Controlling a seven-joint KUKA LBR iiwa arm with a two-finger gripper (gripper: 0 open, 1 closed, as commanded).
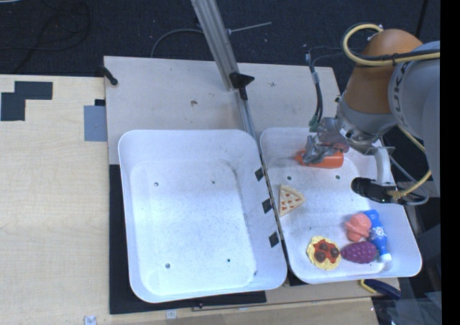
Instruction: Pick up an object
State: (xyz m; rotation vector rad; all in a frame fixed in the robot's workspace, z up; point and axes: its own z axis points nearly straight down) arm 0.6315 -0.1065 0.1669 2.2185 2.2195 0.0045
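Observation:
In the right bin (402, 262) my gripper (315, 154) reaches down at the far end, its tips at an orange block (328, 160) lying on the bin floor. Whether the block is gripped does not show. A pizza slice toy (289, 200) lies near the bin's left wall. Toward the near right corner sit a round yellow toy with red spots (323, 252), a purple grape bunch (359, 252), a peach-coloured fruit (358, 226) and a blue and white bottle (377, 234).
The left bin (144, 151) stands beside the right one, with black clips (267, 205) along the shared rim. A slanted metal rail (219, 39) rises behind the bins. The grey arm with its orange band (384, 65) comes in from the right.

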